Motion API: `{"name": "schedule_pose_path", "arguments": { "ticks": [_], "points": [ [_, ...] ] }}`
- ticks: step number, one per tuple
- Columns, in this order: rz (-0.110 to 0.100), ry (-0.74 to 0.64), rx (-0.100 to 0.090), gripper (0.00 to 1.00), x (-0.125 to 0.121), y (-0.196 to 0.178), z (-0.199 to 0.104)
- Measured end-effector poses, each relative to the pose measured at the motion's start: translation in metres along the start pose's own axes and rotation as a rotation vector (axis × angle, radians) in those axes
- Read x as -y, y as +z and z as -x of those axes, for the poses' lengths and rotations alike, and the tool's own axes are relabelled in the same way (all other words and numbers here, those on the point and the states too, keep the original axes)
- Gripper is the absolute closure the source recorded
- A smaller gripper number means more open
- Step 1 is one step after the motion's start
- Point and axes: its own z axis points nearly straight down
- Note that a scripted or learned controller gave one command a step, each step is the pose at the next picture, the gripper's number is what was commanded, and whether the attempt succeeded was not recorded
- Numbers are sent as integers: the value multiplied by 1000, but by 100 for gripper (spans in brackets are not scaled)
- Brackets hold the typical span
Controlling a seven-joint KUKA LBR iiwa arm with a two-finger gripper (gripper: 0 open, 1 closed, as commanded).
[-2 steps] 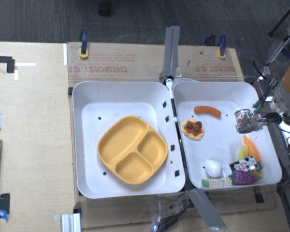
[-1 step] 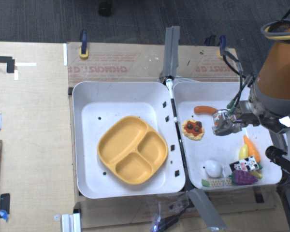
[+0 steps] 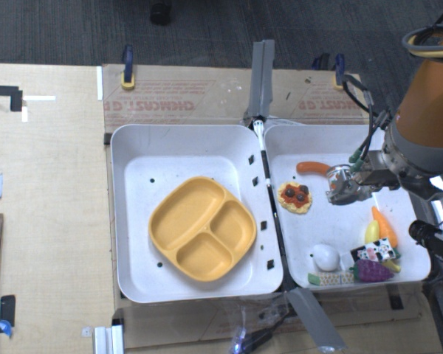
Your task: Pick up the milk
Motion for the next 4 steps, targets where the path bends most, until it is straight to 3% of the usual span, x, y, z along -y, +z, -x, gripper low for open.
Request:
{"name": "schedule_pose_path", "arguments": {
  "ticks": [1,2,3,4],
  "points": [
    [3,-104,0,100,-8,-115,-35],
    [0,-147,-1,100,-35,12,-67],
    [-1,-126,-1,100,-43,99,-153],
    [3,-311,-1,100,-99,107,-110]
  ]
}}
